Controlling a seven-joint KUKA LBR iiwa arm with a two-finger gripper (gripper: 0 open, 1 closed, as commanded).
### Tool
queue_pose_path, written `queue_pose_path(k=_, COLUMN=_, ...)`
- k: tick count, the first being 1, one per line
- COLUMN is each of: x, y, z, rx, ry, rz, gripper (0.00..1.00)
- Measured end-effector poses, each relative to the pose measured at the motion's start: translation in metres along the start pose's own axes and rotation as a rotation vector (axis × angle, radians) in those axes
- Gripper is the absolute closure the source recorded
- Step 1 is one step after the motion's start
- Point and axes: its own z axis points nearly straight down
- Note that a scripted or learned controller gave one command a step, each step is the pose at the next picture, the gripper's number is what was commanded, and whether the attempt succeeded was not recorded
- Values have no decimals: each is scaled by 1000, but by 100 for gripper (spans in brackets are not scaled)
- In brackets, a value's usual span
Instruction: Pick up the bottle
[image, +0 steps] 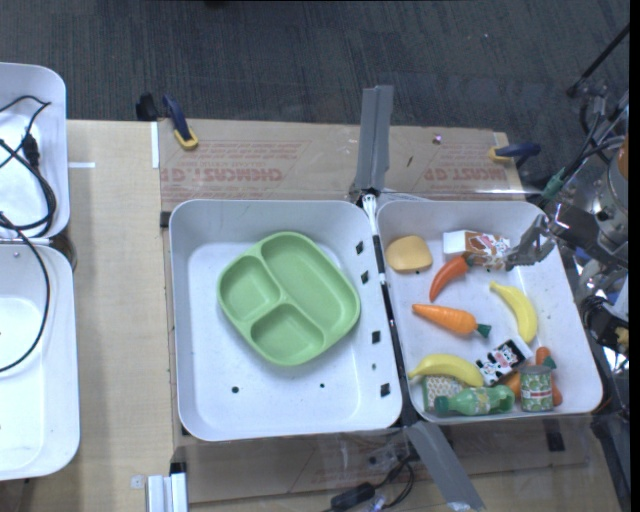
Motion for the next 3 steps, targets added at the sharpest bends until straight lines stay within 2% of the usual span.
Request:
queue_pose_path(k=1, x=5, y=-4, z=131, rx=3, ry=1, rz=13, gripper=0)
queue_pose_path(k=2, x=-72, y=39, z=161, rx=4, ry=1, rz=100, gripper=0)
queue_pose_path(k=3, x=-11, y=48, z=236, rx=-8, ry=6, rz=135, gripper=0)
